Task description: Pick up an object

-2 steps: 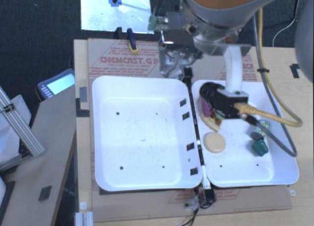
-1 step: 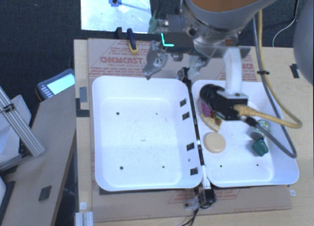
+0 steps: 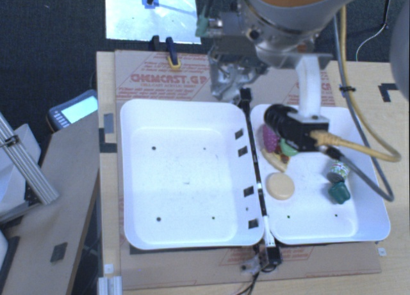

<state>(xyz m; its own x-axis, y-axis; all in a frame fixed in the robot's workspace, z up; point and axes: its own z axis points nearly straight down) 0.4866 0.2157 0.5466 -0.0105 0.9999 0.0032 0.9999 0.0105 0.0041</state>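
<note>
One high camera, slanting down over both bins (image 3: 186,159).

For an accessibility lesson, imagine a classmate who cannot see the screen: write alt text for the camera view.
The robot's gripper hangs over the back edge where the left bin and the right bin meet. In the right bin lie a round beige disc, a pink object, a teal piece and a small green-and-white cylinder, none touching the gripper.

Pale wooden bench (image 3: 368,73). Brown printed cardboard sheet (image 3: 160,79) flat on it, carrying left bin (image 3: 186,178) and right bin (image 3: 320,223). Possibly a clamp (image 3: 173,55) at far edge.
</note>
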